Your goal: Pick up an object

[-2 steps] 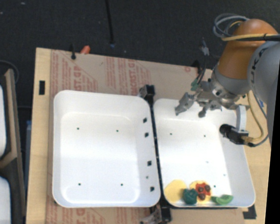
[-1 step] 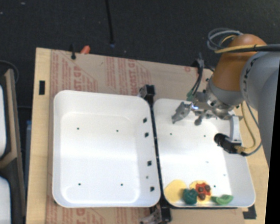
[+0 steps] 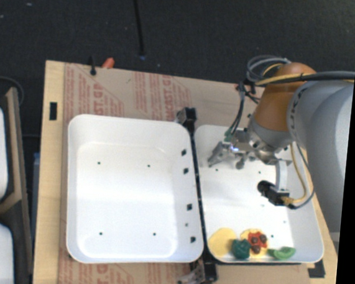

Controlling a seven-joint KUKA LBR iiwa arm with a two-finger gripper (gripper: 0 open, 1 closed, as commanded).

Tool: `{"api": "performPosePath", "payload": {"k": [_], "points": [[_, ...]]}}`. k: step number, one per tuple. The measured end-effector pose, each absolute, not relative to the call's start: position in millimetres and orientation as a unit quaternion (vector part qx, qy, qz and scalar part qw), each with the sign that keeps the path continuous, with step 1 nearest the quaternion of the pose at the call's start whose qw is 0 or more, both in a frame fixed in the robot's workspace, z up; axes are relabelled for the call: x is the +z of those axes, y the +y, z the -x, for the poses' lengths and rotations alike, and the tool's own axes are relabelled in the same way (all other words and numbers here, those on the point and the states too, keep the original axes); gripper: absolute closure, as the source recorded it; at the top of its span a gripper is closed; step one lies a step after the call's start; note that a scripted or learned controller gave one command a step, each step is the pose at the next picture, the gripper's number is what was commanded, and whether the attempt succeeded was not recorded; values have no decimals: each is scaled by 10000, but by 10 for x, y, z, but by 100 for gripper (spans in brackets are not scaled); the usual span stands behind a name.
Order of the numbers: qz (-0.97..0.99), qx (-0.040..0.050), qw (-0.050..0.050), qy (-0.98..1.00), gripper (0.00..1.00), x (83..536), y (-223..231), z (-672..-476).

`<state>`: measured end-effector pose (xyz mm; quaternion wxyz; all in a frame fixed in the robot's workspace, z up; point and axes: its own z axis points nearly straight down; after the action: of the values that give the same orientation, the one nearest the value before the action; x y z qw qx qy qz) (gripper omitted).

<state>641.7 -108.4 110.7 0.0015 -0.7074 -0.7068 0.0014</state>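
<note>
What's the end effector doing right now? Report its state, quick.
End effector: above the right bin, near its far left corner; open or shut cannot be told. Nothing is visible in it; the objects lie along the bin's near edge.

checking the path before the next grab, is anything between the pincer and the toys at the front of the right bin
Nothing visible stands in the way. The pincer hovers over the back of the right bin, and bare white floor lies between it and the yellow piece, dark green piece, red toy and light green piece clustered along the front wall.
</note>
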Motion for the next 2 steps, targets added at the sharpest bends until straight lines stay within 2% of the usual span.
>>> {"api": "performPosePath", "payload": {"k": [1, 2], "points": [[7079, -7, -11, -7063, 100, 1250, -1094, -6433], [7073, -18, -23, -7069, 100, 1872, -1071, -6402]]}}
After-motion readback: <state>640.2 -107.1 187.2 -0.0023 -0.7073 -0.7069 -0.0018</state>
